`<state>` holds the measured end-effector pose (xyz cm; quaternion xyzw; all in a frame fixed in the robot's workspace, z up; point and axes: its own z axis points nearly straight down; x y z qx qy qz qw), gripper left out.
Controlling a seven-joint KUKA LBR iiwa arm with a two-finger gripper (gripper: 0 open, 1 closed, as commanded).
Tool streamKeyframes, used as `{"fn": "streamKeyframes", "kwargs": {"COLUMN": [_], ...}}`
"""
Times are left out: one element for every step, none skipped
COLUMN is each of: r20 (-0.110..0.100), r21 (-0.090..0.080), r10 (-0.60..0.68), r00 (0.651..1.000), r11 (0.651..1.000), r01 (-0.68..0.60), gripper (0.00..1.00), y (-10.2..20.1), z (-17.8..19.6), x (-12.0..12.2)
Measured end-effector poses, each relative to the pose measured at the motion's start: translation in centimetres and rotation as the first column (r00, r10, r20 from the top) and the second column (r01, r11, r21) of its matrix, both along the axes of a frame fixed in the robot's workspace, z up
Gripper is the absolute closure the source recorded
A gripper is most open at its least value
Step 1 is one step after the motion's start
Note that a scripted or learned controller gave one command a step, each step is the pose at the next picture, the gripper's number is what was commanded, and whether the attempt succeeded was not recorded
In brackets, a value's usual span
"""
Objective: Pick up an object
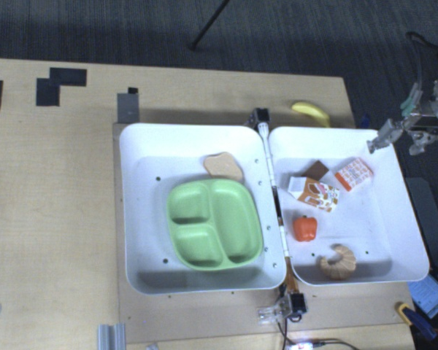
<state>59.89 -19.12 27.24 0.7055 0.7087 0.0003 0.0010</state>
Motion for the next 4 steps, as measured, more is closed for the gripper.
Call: {"fn": "streamKeyframes", "kwargs": {"r20": [-0.003, 0.003, -0.001, 0.002], "r21": [0.002, 0.001, -0.001, -0.001], "r10": [-0.002, 0.001, -0.001, 0.004], "r00": [1.000, 1.000, 1.000, 1.000], "r11": [1.000, 1.000, 1.000, 1.000], "r01": [0.002, -0.001, 0.001, -0.004], "gripper": [0.00, 0.00, 0.00, 1.00], "y": [-0.2, 5.3, 9.1, 9.2], "z": [-16.5, -18.7, -18.7, -17.6], "x": [-6.1, 0.5, 6.1, 6.2]}}
